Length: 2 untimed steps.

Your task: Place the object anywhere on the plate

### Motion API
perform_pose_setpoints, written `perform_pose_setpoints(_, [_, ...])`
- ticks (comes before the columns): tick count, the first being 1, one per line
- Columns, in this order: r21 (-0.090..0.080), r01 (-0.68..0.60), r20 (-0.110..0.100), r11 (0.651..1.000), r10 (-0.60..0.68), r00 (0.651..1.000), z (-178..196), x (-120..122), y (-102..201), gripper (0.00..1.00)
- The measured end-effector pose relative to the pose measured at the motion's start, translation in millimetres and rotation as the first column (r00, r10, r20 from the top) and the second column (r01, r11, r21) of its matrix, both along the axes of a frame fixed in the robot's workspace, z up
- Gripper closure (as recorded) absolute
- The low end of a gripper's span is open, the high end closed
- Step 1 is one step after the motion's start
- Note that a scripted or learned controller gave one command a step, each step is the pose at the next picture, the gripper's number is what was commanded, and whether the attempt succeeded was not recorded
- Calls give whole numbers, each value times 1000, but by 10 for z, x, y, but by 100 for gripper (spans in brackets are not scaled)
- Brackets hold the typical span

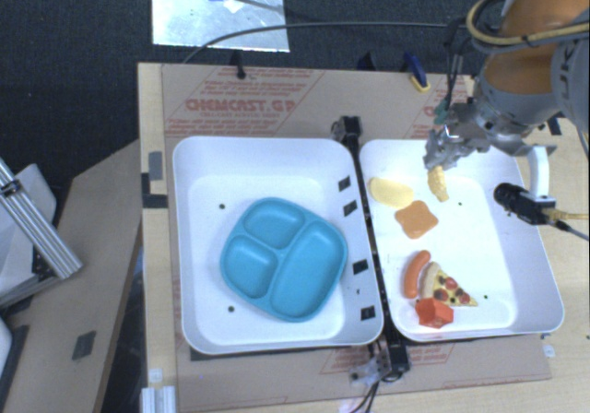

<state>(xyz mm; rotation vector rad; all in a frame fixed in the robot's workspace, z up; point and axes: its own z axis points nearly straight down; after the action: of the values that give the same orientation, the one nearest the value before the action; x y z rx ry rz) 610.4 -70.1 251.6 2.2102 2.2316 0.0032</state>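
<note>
A blue plate [282,257] with three compartments lies in the left white bin [205,171]. In the right bin [516,254] lie several toy foods. My gripper [443,160] hangs over the far part of the right bin. A small yellow piece [439,186] sits right at its tip; I cannot tell whether it is gripped or lying on the bin floor. Just left of it rests a pale yellow blob [391,190], with an orange piece [416,218] below that.
A sausage [415,273], a pizza slice [449,289] and a red piece [434,312] lie at the near end of the right bin. A black divider [361,218] runs between the bins. A black part [518,202] juts in at the right.
</note>
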Motion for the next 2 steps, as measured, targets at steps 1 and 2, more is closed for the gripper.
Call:
perform_pose_setpoints(1, [0, 1, 1, 1000, -1, 1000, -14, 48, 440, 100])
perform_pose_setpoints(2, [1, -1, 0, 1000, 1, 1000, 24, 36, 1022, 100])
